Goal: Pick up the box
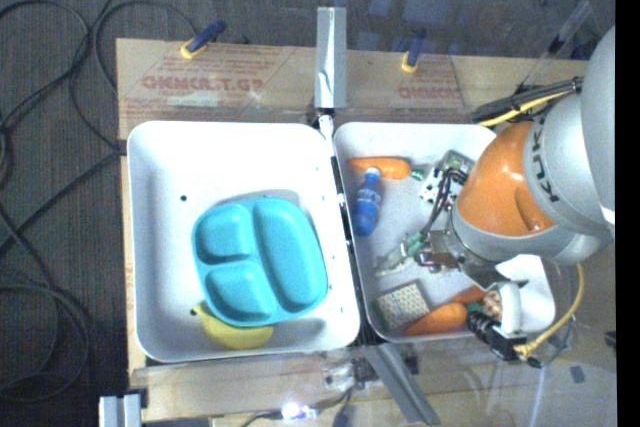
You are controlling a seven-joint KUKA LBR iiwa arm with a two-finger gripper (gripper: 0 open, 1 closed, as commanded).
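Note:
A small box (400,301) with a grey dotted face lies near the front wall of the right bin (352,245). An orange carrot-shaped item (437,318) rests against its right side. My gripper (408,253) hangs low inside the right bin, just behind the box and slightly to its right. The grey arm with its orange band (508,190) comes in from the right and covers the bin's right half. Nothing shows between the gripper and the box, and no contact can be made out.
A blue bottle (366,201) lies by the right bin's left wall, with another orange item (380,167) at its back. The left bin (160,215) holds a blue divided plate (262,260) over a yellow banana (235,333).

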